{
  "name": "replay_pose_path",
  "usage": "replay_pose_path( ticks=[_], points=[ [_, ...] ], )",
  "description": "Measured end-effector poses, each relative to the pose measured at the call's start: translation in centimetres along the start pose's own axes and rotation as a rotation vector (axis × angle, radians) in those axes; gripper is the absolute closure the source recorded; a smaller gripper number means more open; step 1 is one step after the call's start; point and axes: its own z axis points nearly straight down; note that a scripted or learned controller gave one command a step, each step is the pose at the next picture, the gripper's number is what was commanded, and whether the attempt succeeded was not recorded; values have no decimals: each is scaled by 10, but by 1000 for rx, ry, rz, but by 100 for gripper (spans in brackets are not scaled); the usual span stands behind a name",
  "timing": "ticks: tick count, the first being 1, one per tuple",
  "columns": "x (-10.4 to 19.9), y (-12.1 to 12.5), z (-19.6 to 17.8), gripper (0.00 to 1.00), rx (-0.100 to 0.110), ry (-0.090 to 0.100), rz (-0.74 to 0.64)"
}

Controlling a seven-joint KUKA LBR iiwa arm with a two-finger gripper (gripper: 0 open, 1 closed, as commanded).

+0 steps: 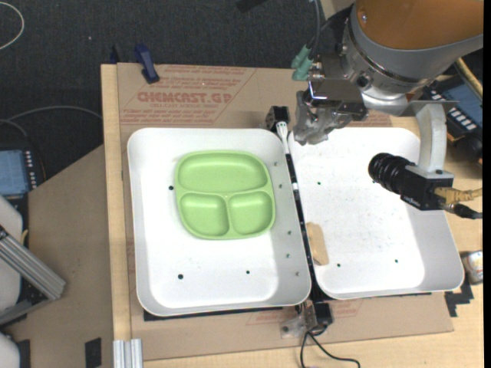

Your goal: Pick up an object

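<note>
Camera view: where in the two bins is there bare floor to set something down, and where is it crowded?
Left bin: the green divided plate fills the upper middle; bare floor lies below it toward the near rim. Right bin: its floor is bare across the middle and near half. Its far left corner is crowded, under the gripper.

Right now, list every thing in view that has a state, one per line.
Green divided plate: lying flat and upright in the left bin, compartments bare, untouched.
Tool: low over the far left corner of the right bin, away from the plate; nothing seen in it.
Arm: reaching in from the right, above the right bin's far edge.
Black cylindrical device: mounted over the right bin's right side.
</note>
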Motion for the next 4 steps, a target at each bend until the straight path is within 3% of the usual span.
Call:
replay_pose_path(
  ticks=[1,2,3,4],
  points=[
    [36,-3,54,100,26,-7,-2],
    [99,-3,62,100,19,-5,-6],
    [47,-2,72,100,22,-8,8],
    [-25,-3,113,100,24,-9,11]
  ],
)
